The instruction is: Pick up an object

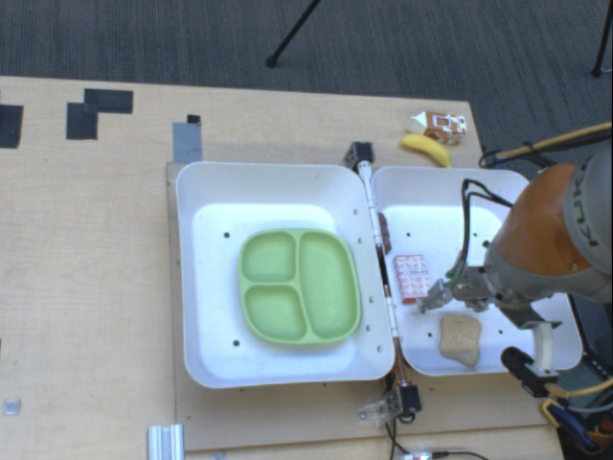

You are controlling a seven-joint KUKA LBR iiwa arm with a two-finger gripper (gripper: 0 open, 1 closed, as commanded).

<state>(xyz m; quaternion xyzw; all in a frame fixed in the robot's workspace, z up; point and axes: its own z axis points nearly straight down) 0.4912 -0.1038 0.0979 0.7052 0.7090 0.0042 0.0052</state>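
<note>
We see our jaws (442, 295) low in the right bin (421, 199), between card (411, 277) and sponge (461, 338); we cannot tell their state.

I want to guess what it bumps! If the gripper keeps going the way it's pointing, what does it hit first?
Probably the small red-and-white packet: the gripper points left towards it in the right bin. Height is unclear, so it might pass above.

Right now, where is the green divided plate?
In the camera view, the green divided plate lies in the middle of the left bin, across the divider from the red-and-white packet in the right bin.
</note>
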